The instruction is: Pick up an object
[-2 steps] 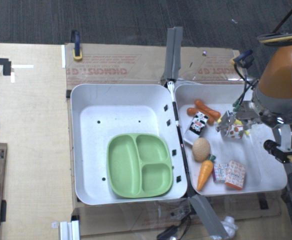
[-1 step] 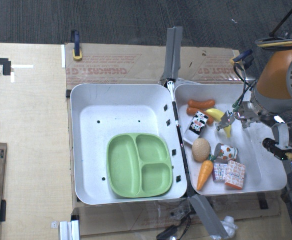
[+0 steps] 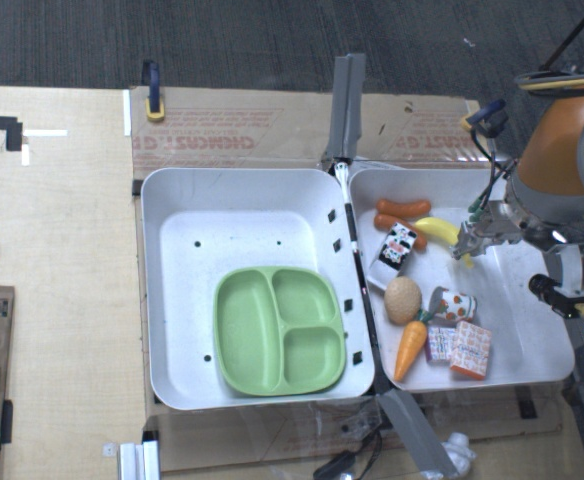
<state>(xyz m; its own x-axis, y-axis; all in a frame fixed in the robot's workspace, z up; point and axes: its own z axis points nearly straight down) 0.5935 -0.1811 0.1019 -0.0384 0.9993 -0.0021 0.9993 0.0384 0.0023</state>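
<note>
**Arm hovering over right bin — no object seen in its grasp**

The arm is reaching in from the right, its orange band sitting above the wrist, and the gripper [image 3: 469,245] is hanging low over the right bin [image 3: 532,353], just beside the yellow banana [image 3: 436,230]. Whether the pincer is wide or narrow cannot be told from this view; nothing is showing between its tips.

The right bin is holding the candidate objects, all grouped toward its left half. Two orange sausages [image 3: 402,209] are lying at the far end, with a black-and-white carton [image 3: 397,247] just beside them. A tan egg-shaped item [image 3: 403,299] is resting near the middle — touching or nearly touching the carrot [image 3: 409,349] below it. A small printed packet [image 3: 452,305] and a red-and-white box [image 3: 471,350] are lying to the carrot's right.

The left bin [image 3: 172,298] is carrying a green divided plate [image 3: 279,330], lying flat toward its near side.
</note>
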